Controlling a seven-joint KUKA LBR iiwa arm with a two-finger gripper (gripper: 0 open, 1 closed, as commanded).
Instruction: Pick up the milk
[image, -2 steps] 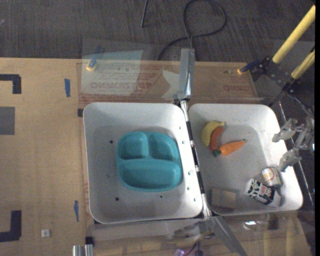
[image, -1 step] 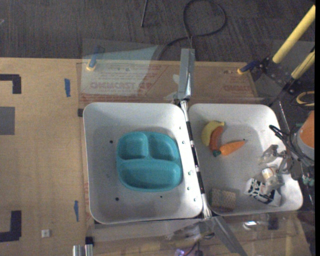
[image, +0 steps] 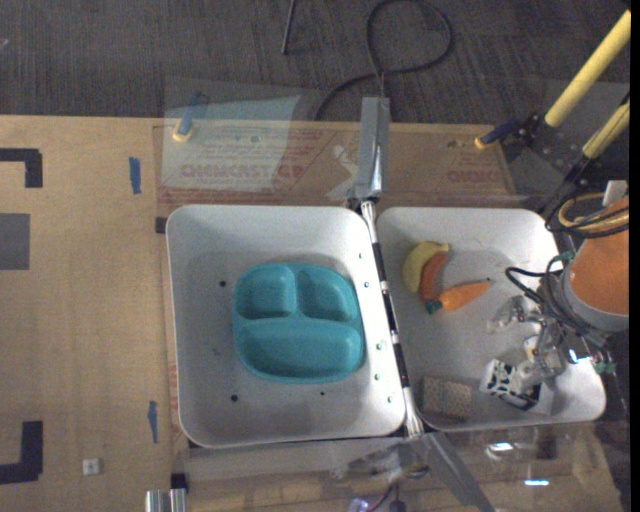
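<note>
— What do you have in the left bin?

— You have a tray lying near its middle.

— And the right bin?

— You'll find a banana toward the back left, with a carrot touching it on its right. The milk lies near the front right corner. A block sits to the milk's left, by the front wall. The gripper hangs just behind the milk, with the arm coming in from the right.
</note>
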